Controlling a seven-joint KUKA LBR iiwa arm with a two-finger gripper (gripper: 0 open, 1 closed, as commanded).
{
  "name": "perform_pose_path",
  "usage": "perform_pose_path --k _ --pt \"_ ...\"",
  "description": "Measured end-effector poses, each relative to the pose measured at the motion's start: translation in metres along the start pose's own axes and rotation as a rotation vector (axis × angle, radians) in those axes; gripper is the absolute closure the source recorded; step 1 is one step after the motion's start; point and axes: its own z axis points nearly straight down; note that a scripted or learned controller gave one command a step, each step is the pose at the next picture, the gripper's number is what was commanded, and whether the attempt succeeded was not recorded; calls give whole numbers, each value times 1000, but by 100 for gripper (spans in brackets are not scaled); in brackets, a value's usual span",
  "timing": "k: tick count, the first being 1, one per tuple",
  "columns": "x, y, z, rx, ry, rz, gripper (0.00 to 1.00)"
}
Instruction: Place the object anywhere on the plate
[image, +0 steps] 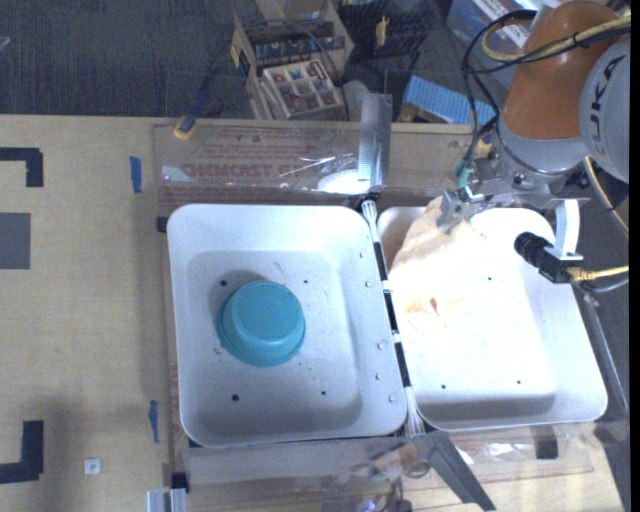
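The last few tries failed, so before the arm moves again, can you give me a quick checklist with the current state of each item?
1. Plate located: blue plate sits in the left bin: ok.
2. Plate surface free for a drop: ok.
3. Claw over the plate: not ok, it is at the right bin's far edge.
4. Object between its fingers: cannot tell.
5. Object identity: pale shape in the right bin, washed out: cannot tell.

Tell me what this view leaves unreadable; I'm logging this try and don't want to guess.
- Gripper: small and partly masked by the wrist at the right bin's far edge; whether it holds anything is unclear.
- Pale object in the right bin: washed out by glare, its outline and kind unclear.
- Teal dish in the left bin: plate or upturned bowl, cannot tell.
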Motion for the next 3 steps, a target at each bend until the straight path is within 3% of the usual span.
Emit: perform_pose_path --k 1,3 --pt "3 1 14 3 2 -5 100" --pt "103 31 14 -6 -1 -801 100"
